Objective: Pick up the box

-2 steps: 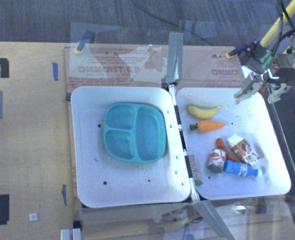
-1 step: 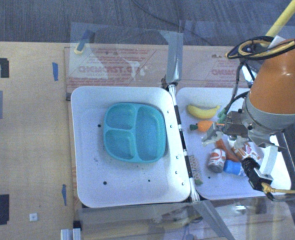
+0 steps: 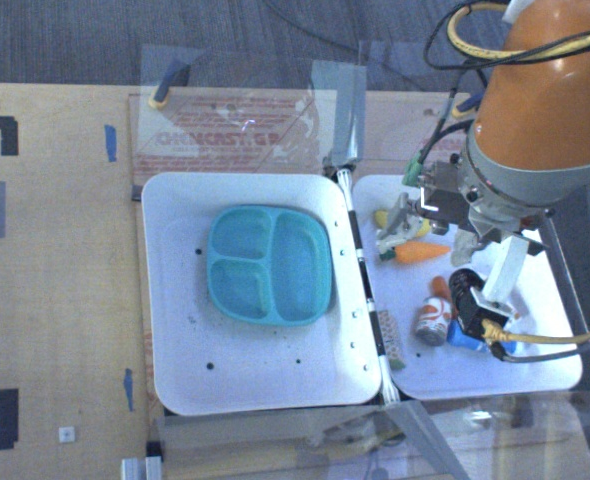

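My gripper [image 3: 403, 226] hangs low over the far left part of the right bin [image 3: 535, 368], under the big orange and grey wrist. A small yellow and white item [image 3: 384, 218] lies right at its tips, and an orange carrot [image 3: 421, 253] lies just in front of it. A small blue box-like thing [image 3: 462, 338] lies nearer the front of that bin, partly hidden, next to a red and white can [image 3: 433, 320]. I see nothing clearly held between the fingers.
The left bin [image 3: 175, 348] holds a teal divided plate [image 3: 270, 265]. A narrow dark speckled strip [image 3: 387, 336] lies along the rim between the two bins. The arm's body covers the right bin's far right part.
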### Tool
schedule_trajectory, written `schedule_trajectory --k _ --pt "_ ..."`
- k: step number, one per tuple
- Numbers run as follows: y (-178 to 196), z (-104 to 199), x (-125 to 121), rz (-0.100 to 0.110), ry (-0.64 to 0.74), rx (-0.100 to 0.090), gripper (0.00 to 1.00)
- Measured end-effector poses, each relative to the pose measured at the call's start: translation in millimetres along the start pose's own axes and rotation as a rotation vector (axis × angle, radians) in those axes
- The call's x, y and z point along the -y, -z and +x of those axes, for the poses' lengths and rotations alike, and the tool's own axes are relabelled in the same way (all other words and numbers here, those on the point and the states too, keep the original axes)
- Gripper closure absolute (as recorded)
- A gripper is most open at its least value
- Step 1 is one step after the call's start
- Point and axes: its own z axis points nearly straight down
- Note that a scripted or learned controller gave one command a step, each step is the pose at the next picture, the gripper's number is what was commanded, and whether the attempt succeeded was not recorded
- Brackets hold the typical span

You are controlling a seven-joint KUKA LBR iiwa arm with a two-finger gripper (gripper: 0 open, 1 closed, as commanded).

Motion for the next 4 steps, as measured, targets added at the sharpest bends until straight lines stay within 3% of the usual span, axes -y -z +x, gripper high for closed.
schedule_trajectory --k 1,2,3,4 --pt "10 2 0 0.000 0.006 0.001 1.00" --pt "-15 -48 -11 0.001 0.187 0.000 1.00" --pt "73 -73 -23 -0.002 0.293 0.000 1.00" --pt "84 -69 -23 -0.005 0.301 0.001 1.00"
